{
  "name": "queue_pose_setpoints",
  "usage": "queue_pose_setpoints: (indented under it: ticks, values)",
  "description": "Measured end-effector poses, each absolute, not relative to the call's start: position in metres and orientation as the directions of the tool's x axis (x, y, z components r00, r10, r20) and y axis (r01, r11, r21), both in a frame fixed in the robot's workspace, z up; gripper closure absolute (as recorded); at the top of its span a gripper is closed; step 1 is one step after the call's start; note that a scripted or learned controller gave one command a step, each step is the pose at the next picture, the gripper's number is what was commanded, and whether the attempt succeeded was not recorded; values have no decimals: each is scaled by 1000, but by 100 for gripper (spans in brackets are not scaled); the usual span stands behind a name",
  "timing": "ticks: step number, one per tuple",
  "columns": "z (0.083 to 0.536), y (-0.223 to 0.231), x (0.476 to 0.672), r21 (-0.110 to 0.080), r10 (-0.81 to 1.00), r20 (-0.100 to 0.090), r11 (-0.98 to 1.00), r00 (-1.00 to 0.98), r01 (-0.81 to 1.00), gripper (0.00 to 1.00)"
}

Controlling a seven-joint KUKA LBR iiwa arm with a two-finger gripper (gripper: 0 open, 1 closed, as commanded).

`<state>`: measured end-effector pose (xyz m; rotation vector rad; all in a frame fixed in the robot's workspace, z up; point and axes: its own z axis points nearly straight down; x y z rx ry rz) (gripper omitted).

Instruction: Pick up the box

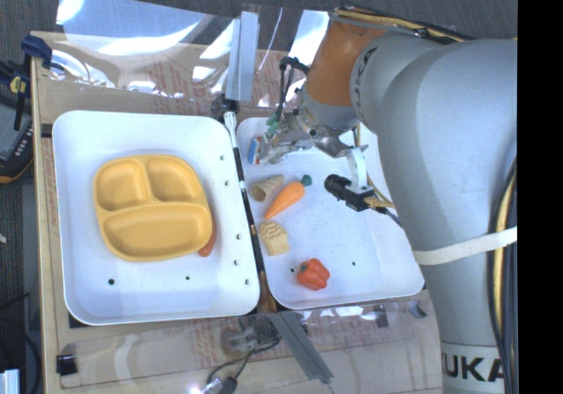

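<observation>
My gripper [274,142] hangs over the far left corner of the right bin [369,273], below the orange wrist band. Right beside it, partly hidden under it, is a small box [254,152] with blue and red markings, close to the bin's left wall. I cannot make out whether the box is between the fingers or merely beside them. The big grey arm covers the right side of this bin.
The right bin also holds an orange carrot [285,199], a tan cone-like piece [266,186], a pale yellow ridged piece [274,237] and a red pepper [312,273]. In the left bin [79,287] a yellow divided plate [154,206] lies with a small orange thing [207,250] at its edge.
</observation>
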<state>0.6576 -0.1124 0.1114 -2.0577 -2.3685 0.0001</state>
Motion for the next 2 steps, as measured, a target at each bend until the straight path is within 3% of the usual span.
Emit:
queue_pose_setpoints:
  ticks: [1,2]
  values:
    - [111,-112,657,-3,990,3,140,-140,990,0]
    - [92,-130,657,-4,995,1,102,-102,995,0]
